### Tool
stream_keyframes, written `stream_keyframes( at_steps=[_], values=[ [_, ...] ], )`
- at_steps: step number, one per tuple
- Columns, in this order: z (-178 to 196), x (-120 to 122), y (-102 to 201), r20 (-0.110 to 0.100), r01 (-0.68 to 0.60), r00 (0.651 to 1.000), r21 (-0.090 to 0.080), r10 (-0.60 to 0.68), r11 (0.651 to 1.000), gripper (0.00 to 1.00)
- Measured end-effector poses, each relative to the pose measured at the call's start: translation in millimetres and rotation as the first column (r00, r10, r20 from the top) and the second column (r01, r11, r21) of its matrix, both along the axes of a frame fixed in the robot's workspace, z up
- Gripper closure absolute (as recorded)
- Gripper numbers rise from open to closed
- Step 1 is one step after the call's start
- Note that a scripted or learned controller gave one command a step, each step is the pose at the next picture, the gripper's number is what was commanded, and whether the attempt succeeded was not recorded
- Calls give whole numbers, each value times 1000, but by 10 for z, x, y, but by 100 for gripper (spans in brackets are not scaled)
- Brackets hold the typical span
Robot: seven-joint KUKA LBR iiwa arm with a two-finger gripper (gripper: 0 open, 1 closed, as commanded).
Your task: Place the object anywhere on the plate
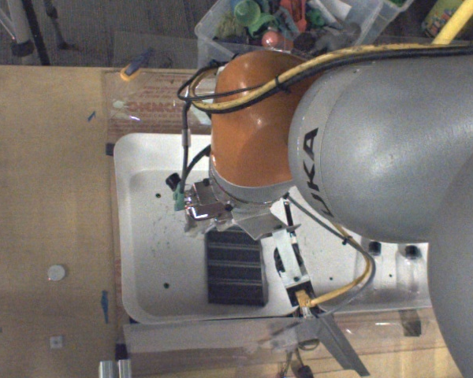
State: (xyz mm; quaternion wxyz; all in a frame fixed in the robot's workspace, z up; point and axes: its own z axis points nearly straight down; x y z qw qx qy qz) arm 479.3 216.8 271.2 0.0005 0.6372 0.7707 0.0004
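Bench (39, 211), far left of the white bin: bare tan board carrying a small grey disc (57, 272) and a few blue tape marks. White bin (142, 235), the landmark for this entry: shallow, rounded corners, floor speckled with small dark spots toward its left side. Inside the bin, right of centre: a black ribbed block (236, 270), the gripper body as best I can judge, hanging from a metal bracket with a green-tipped fitting (178, 198) on its left. Its tips are hidden beneath that body, so how the tool stands, and whether it carries anything, cannot be told. Above and right of the bin: the arm (378, 140), orange band and grey shell, covering most of the bin's right half. Behind the bin, at the top: a clear tub of coloured toys (292, 10). The object and the plate cannot be made out from here; they may lie under the arm. Step in hand, by my judgement: the gripper low over the bin floor, reaching or grasping. Next move calls for a lift clear of the bin wall, confirming a catch before travelling to the plate.
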Motion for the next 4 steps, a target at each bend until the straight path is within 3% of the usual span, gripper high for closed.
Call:
stream_keyframes(
  at_steps=[1, 2, 3, 4],
  values=[
    [-432, 196, 12, -4, 499, 867, -3, -499, 867, 100],
    [-1276, 48, 73, -5, 374, 927, -2, -374, 927, 100],
    [-449, 2, 76, -1, 197, 980, 0, -197, 980, 100],
    [-465, 139, -1001, -6, 470, 883, -2, -470, 883, 100]
  ],
)
